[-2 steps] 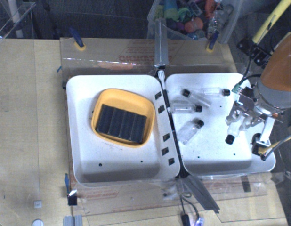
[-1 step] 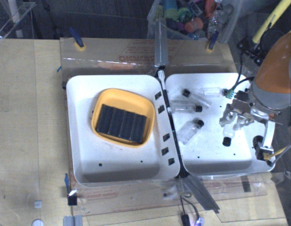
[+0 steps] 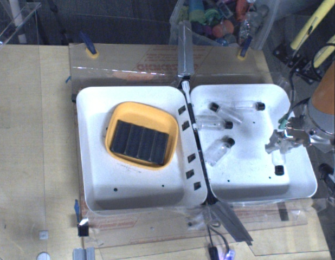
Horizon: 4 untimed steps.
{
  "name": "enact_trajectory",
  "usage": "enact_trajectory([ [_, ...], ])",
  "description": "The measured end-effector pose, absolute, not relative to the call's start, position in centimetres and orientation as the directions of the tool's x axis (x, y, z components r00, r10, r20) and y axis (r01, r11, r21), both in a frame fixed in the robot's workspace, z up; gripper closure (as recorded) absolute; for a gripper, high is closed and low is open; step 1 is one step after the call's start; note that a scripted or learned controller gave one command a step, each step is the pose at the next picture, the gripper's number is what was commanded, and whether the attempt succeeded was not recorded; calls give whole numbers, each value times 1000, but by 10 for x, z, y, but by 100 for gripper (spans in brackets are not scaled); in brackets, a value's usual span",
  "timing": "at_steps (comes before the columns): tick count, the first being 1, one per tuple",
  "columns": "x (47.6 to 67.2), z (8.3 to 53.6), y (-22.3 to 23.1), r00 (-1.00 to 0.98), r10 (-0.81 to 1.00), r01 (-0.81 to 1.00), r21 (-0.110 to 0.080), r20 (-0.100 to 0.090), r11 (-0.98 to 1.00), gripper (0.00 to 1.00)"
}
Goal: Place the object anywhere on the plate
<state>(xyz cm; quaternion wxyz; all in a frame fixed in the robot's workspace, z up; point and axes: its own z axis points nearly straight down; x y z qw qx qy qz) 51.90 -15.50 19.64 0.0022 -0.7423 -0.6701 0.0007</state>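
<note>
A yellow plate [image 3: 140,134] lies in the left bin [image 3: 91,161]. A dark ridged rectangular block [image 3: 139,141] rests on it. In the right bin [image 3: 249,177] lie several clear vials with black caps: one near the back [image 3: 238,106], one by the divider [image 3: 211,124] and one tilted in the middle [image 3: 219,149]. A small black piece [image 3: 279,170] sits near the bin's right front. My gripper [image 3: 279,143] hangs over the right side of the right bin, just behind that black piece and apart from the vials.
A black-marked divider [image 3: 190,145] runs between the bins. A clear box of colourful toys [image 3: 221,10] stands behind the bench. Cables and the arm's body [image 3: 324,102] crowd the right edge.
</note>
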Motion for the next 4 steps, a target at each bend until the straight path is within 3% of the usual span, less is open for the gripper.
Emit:
enact_trajectory([
  [1,533,184,-89,-130,992,992,-4,3,130,100],
  [2,550,184,-58,-280,960,960,1,0,280,100],
  [3,577,184,-7,-372,928,928,2,-1,372,100],
  [4,546,185,11,-509,861,861,-3,3,509,100],
])
